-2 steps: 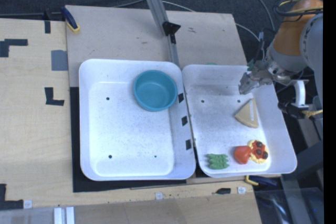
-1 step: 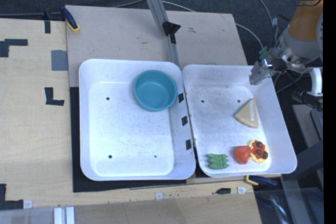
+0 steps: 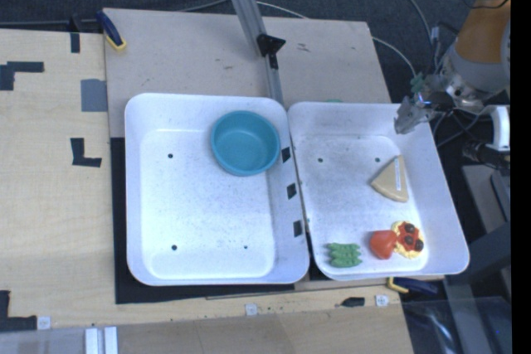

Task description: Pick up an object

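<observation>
Two shallow white bins sit side by side on the bench (image 3: pixel 191 46). The left bin (image 3: pixel 158 244) holds a blue bowl (image 3: pixel 245 143), upright, in its far right part, close to the rim shared with its neighbour.

The right bin (image 3: pixel 332 170) holds four small things. A pale yellow wedge (image 3: pixel 392 181) lies toward the right wall, about midway between far and near. In the near right corner a red piece (image 3: pixel 382 244) touches a yellow piece with dark red spots (image 3: pixel 408 238), which lies just to its right. A green leafy piece (image 3: pixel 343 254) lies a little to the left of them, near the front wall and apart from the red piece.

The arm (image 3: pixel 481 37) reaches in from the right, and its end effector (image 3: pixel 408 117) hangs over the far right edge of the right bin, beyond the wedge and apart from it. Nothing is seen between its fingers; how far open they are cannot be made out at this angle.

A slanted metal pole (image 3: pixel 245 0) runs from the far edge down to the gap between the bins.
</observation>
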{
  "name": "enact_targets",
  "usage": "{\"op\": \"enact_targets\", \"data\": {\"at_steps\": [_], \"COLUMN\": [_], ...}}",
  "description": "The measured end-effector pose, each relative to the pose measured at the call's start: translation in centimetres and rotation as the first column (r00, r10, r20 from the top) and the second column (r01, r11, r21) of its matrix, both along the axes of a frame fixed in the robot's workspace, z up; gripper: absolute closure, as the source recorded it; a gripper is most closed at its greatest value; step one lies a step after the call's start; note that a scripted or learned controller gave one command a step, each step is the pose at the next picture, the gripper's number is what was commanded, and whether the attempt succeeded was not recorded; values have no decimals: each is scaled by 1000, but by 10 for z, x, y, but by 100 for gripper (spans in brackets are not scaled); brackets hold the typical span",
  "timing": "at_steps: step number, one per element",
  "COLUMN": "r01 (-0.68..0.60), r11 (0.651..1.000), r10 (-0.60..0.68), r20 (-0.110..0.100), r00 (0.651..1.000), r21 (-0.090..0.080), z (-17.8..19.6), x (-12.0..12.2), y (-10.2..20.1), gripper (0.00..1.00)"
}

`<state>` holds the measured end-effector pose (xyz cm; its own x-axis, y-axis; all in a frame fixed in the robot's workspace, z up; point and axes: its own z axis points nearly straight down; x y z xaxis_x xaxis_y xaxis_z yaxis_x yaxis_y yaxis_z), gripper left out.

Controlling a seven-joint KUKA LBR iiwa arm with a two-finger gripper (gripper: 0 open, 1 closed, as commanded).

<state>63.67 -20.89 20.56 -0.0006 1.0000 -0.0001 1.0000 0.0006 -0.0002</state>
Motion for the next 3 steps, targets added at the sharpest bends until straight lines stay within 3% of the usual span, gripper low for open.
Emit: {"op": "enact_targets", "data": {"at_steps": [2,3], "r01": [-4,-3], "r11": [1000,1000], "r10": [4,3], "r20": [1,-1], "r00": [1000,1000], "r21": [1,1], "z": [20,13], "x": [-6,-23], "y": [108,156], "gripper": [100,100]}}
